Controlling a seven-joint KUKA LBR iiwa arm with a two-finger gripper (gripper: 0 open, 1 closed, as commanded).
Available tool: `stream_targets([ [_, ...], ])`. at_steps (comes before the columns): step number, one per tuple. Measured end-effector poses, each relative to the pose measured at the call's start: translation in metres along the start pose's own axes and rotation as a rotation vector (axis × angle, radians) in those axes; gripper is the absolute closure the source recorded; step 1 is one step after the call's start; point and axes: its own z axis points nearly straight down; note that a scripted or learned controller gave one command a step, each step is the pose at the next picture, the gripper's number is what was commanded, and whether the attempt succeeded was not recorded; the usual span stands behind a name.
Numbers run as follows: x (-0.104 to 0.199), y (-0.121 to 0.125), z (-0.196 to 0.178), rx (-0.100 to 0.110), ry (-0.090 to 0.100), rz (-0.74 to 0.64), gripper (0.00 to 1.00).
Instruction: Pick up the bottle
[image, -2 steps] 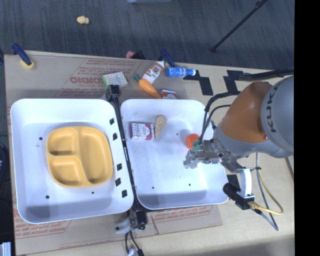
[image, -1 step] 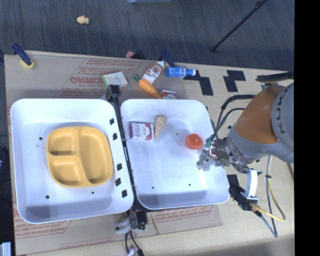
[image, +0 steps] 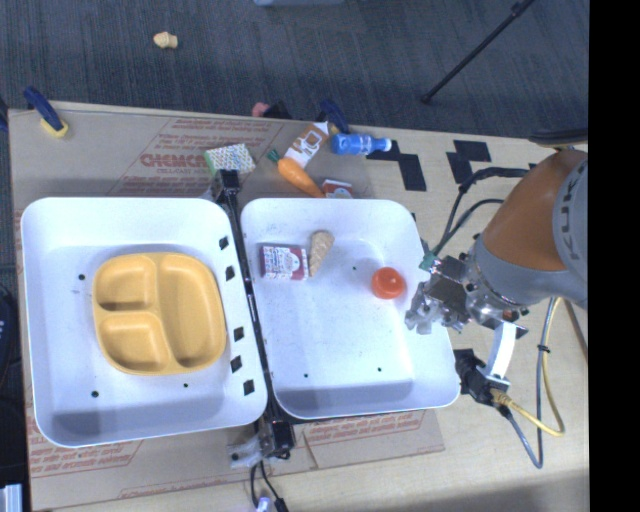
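My two-finger gripper hangs over the right rim of the right-hand shallow white bin, at about three o'clock on that bin, with my grey arm and its orange band rising behind it toward two o'clock. How far apart my fingers stand I cannot tell from this slant; the metal parts blur together and nothing shows between them. The small blue plastic bottle lies on its side outside both bins, on the brown cardboard bench top beyond the right bin's far edge, at roughly eleven o'clock from my gripper and well apart from it. Just beside the bottle, toward nine o'clock, rests a white and orange carton, and below that an orange carrot-shaped toy touching the bin's far rim. Inside the right bin, a round orange-red ball sits near my gripper at about ten o'clock from it, a tan ice-cream cone toy lies farther toward the far left corner, and a red and white flat packet lies just beside the cone. The left-hand white bin holds a yellow plastic tray with three compartments.
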Motion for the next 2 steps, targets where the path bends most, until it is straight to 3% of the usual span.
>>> stream_targets([
  [2, 0.0031, -0.0019, 0.0144, 0.002, 0.002, 0.750, 1.00],
])
